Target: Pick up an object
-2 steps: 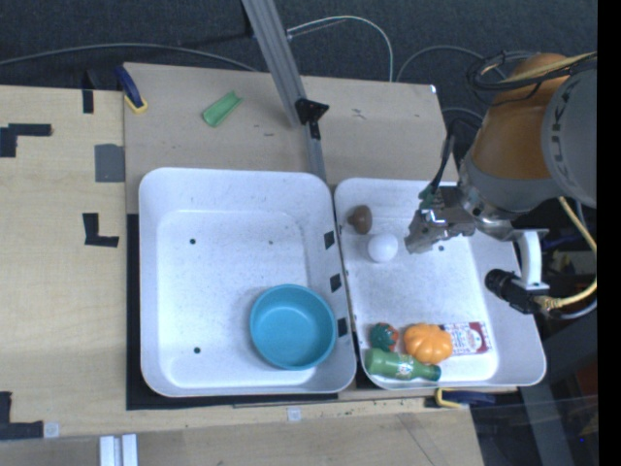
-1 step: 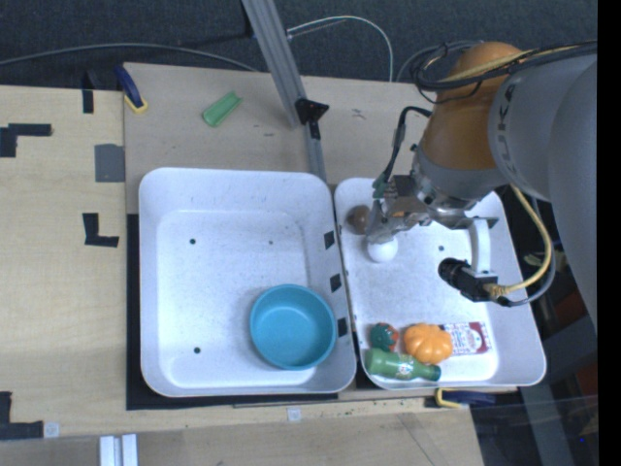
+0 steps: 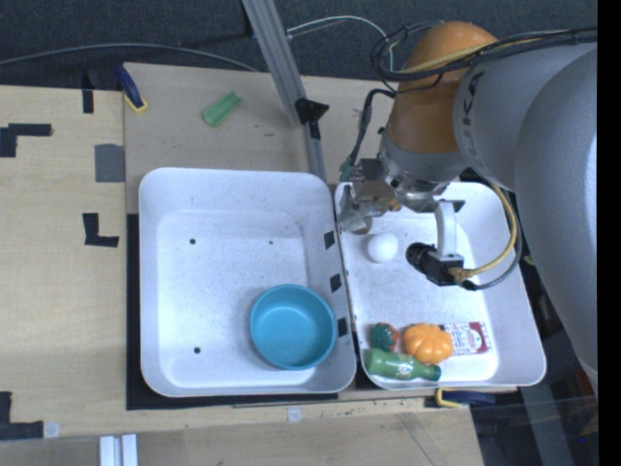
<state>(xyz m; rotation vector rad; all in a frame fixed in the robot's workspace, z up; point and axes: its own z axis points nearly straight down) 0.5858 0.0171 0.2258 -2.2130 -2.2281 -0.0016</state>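
While the pincer [image 3: 357, 212] hangs low at the right bin's [image 3: 505, 352] upper left corner, I cannot tell if it is apart or together. A white ball [image 3: 382, 249], a likely target, lies just below-right of it, apart and loose. Farther down that bin sit an orange pumpkin toy [image 3: 427, 342], a green toy [image 3: 398, 365] and a red-white packet [image 3: 472, 338], print unreadable. Left of them, a blue bowl [image 3: 291, 325] sits in the other bin [image 3: 165, 260].

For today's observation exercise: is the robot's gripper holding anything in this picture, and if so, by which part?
It cannot be told. The gripper is low at the far left corner of the right bin, close to the white ball, but no object shows between its fingers.
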